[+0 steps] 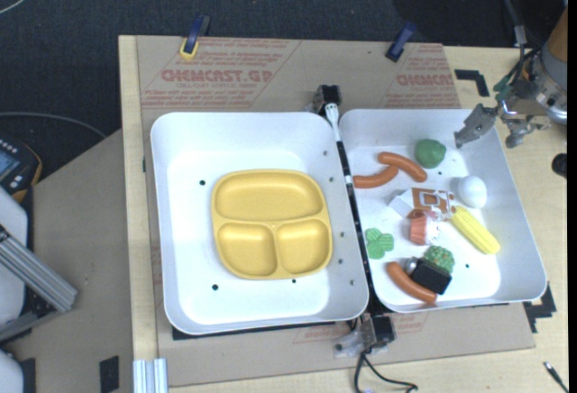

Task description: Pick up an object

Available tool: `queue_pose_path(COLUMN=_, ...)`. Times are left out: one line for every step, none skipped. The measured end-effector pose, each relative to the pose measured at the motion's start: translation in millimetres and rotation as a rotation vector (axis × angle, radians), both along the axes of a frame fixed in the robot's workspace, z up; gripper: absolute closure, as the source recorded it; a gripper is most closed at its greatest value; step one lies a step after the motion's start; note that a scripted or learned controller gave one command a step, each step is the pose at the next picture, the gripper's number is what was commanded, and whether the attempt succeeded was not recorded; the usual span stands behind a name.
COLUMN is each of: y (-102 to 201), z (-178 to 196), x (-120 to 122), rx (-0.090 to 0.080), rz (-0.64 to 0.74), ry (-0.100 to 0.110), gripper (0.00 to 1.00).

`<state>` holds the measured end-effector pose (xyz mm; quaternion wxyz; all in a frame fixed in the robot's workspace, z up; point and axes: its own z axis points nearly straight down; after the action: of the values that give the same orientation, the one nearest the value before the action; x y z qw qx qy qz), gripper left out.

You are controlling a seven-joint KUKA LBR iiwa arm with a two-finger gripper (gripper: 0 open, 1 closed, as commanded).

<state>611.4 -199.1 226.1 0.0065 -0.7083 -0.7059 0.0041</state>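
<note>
Claw (494,124) was open, nothing between its fingers, hovering over the right bin's (518,229) far right corner. That bin held two sausages (401,166), a green ball (430,150), white egg (470,191), corn cob (475,231), broccoli (439,256). Left bin (180,202) carried a yellow divided tray (270,223).

A robotics lab: 2 white bins (171,202) clamped to a protective-film-covered bench (270,67), cables (370,373) trailing.
</note>
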Motion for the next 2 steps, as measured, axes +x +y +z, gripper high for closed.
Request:
queue_pose_path(y=1, z=9, x=3, rx=-0.003, rz=0.004, ry=-0.015, gripper=0.0)
queue_pose_path(y=0, z=-34, x=-1, rx=-0.002, rz=0.003, ry=-0.01, gripper=0.0)
